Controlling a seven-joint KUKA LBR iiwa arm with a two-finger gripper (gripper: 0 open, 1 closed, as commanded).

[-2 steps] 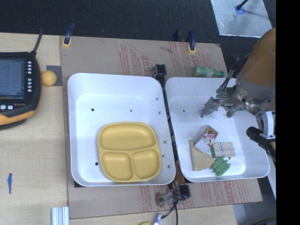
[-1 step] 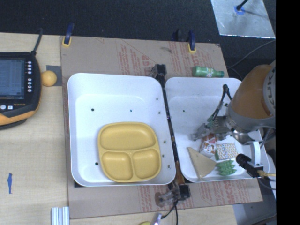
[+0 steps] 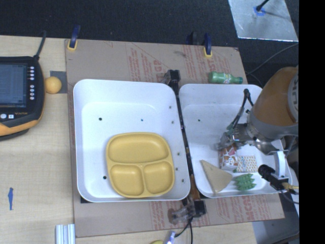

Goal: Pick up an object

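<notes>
My gripper (image 3: 227,141) reaches down into the right bin (image 3: 203,116) from the right edge, under the grey wrist with its orange band. Its tip sits just above a small printed carton (image 3: 237,162) with red and white artwork. A tan wedge-shaped piece (image 3: 216,176) lies near the bin's front, and a green ridged toy (image 3: 245,182) lies to its right. A yellow divided plate (image 3: 139,163) rests in the left bin (image 3: 91,105).
A green bottle (image 3: 225,78) lies on the cardboard behind the right bin. A teach pendant (image 3: 18,95) and a yellow ball (image 3: 53,84) sit at the left. Clamps hold the cardboard at the back edge.
</notes>
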